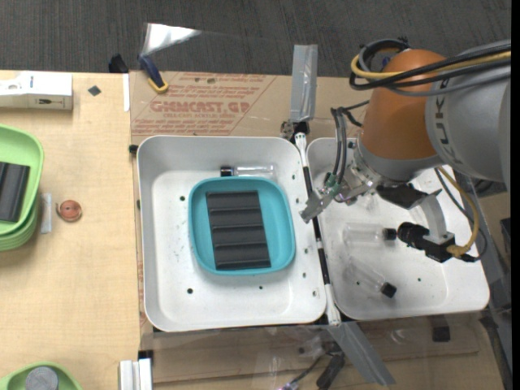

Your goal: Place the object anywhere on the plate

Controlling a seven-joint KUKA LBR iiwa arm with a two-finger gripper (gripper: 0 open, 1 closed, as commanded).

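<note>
The claw [313, 210] is seen low over the rim between the two bins, below the orange-banded wrist; whether it is released or clenched cannot be told, and nothing can be made out in its grip. A clear tube with a dark cap [246, 171] lies in the left bin [162, 291], just behind the teal plate [280, 218]; this is judged to be the object, though similar clear items lie in the right bin [455, 295]. For a good placement, the object should be carried over the dark ribbed insert [238, 230] and let go low, near the middle. The wooden worktop [81, 299] carries a green tray [24, 157] at the left, and dark carpet [244, 6] lies beyond.
</note>
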